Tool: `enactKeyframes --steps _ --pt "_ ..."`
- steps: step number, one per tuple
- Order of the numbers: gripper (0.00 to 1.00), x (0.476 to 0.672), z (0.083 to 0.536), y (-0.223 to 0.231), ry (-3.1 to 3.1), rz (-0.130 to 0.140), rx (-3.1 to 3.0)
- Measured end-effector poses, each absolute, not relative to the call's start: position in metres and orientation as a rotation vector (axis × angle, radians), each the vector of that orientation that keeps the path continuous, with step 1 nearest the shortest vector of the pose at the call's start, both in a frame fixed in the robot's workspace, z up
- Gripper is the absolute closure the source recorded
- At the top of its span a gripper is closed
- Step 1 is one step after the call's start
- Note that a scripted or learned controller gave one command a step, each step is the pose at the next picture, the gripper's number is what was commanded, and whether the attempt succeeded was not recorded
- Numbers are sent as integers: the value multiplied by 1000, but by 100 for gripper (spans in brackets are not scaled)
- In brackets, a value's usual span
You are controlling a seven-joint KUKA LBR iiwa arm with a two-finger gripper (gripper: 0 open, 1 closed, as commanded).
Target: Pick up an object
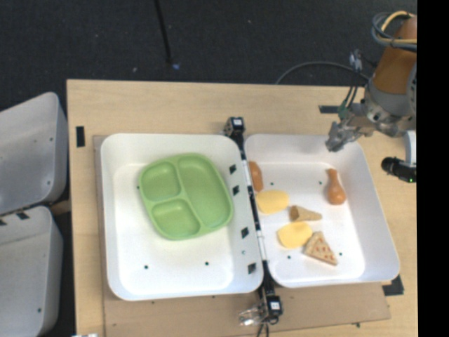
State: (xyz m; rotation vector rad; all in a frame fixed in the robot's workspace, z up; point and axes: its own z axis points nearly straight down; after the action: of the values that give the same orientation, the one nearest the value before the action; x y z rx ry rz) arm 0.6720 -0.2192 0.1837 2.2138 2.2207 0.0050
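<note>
Wooden bench beneath two white bins. I see my gripper (pixel 339 138) over the right bin's (pixel 375 220) far edge; its grip I cannot tell. Just below it lies a drumstick (pixel 335 187); further left, a green plate (pixel 186 195) in the left bin (pixel 123 258).

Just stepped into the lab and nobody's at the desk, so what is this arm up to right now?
A robot arm reaches in from the right, its gripper hovering over the back edge of the right bin. Nothing is between its fingers. That bin holds toy food: a drumstick, a sausage, two yellow pieces, a small brown wedge and a pizza slice. The left bin holds a green divided plate. Nothing has been picked up yet.
</note>
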Motion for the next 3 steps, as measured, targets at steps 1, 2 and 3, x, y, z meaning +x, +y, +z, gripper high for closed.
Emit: enactKeyframes --steps 1,2,3 --pt "100 665 233 -224 2219 4 2216" --pt "100 666 256 -225 2222 3 2215" --pt "100 649 245 -172 2227 -1 2216"
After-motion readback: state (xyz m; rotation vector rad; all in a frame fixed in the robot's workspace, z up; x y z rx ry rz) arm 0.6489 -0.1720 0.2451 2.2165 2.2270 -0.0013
